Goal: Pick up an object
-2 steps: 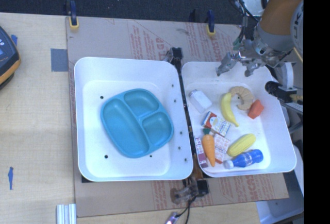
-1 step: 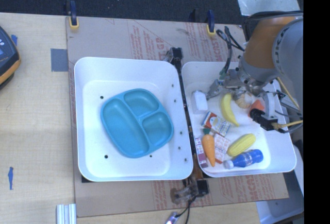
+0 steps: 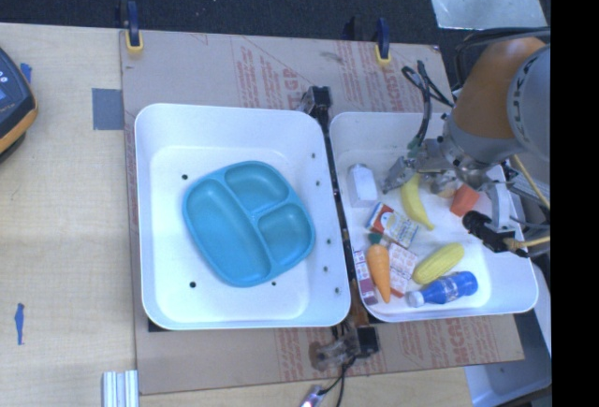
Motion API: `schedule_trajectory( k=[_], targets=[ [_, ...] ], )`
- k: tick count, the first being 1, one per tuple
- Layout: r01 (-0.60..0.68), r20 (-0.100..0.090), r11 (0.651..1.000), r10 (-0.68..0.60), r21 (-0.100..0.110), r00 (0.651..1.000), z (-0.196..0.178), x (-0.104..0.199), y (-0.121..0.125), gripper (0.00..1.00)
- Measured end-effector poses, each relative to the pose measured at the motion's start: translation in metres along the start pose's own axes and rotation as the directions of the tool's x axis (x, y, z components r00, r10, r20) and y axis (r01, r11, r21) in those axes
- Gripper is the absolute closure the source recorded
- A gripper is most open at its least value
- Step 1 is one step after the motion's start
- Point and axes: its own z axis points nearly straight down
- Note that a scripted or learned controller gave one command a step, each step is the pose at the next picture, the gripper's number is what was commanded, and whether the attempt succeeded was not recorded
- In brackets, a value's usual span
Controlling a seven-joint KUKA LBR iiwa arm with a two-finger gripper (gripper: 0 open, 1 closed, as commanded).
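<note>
- The arm (image 3: 491,101) is reaching in over the right bin (image 3: 505,297), its wrist hiding the gripper (image 3: 440,173) (jaw state: cannot tell).
- A banana (image 3: 416,202) is lying just below the gripper; contact is unclear.
- An orange item (image 3: 464,200) is sitting half hidden behind the wrist hardware.
- A corn cob (image 3: 438,262), a carrot (image 3: 379,271) and a blue bottle (image 3: 445,289) are lying nearer the front.
- A blue divided plate (image 3: 248,223) is resting in the left bin (image 3: 154,209).

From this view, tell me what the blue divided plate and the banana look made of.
Blue divided plate: likely moulded plastic, one even colour, smooth compartments with soft sheen. Banana: probably plastic toy food, uniform yellow and unblemished, though too small to be sure.
</note>
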Motion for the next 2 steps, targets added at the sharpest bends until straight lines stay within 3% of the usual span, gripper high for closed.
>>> schedule_trajectory(
  k=[1,2],
  targets=[
    [0.002,0.001,1.0,-0.002,0.001,1.0,-0.01,-0.001,0.0,1.0],
    [0.001,-0.001,1.0,-0.001,-0.003,1.0,-0.101,0.062,0.0,1.0]
  ],
)
